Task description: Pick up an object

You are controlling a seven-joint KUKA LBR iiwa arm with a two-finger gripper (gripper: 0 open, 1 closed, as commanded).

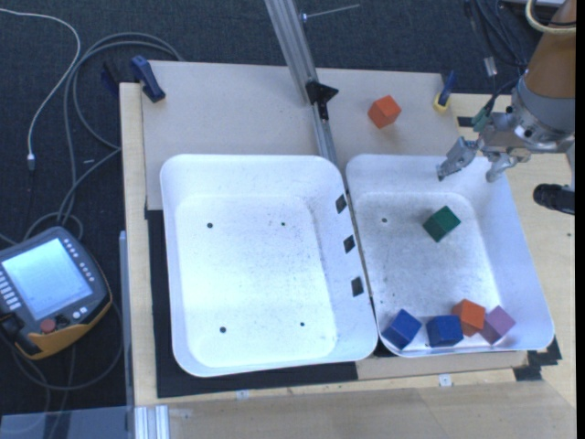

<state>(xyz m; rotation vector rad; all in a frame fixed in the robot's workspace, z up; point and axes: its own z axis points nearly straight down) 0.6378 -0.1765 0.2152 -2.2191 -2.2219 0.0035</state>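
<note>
Evidently at approach stage, the pincer (474, 164) hangs spread and unladen, needing descent toward five o'clock onto the green cube (442, 223).

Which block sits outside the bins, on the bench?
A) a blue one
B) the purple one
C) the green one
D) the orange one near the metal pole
D: the orange block lies on the tan bench beyond the right bin.
</note>
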